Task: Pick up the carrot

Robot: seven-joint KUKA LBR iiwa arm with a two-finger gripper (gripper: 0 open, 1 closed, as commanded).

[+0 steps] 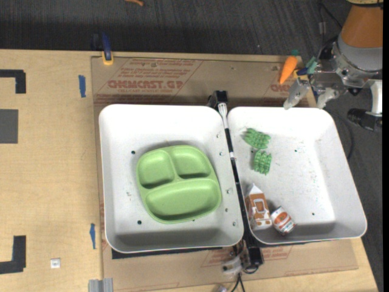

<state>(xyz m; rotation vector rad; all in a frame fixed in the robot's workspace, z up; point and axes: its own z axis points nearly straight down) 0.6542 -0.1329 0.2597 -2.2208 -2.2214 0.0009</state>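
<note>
A green divided plate (177,182) fills the left bin (115,132); the right bin (322,163) holds 2 green pieces (258,151), a carton (258,207) and a can (282,220).

Right bin's (340,163) right half lies open; items crowd its left.

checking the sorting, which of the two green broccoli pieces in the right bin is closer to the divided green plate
The lower broccoli piece is marginally closer to the green plate; the upper broccoli piece lies farther toward the bin's back edge.

Cut off and unclear
You see the arm (361,23) cropped at the top right; whether the gripper (302,84) grips the carrot (288,69) is unclear.
</note>
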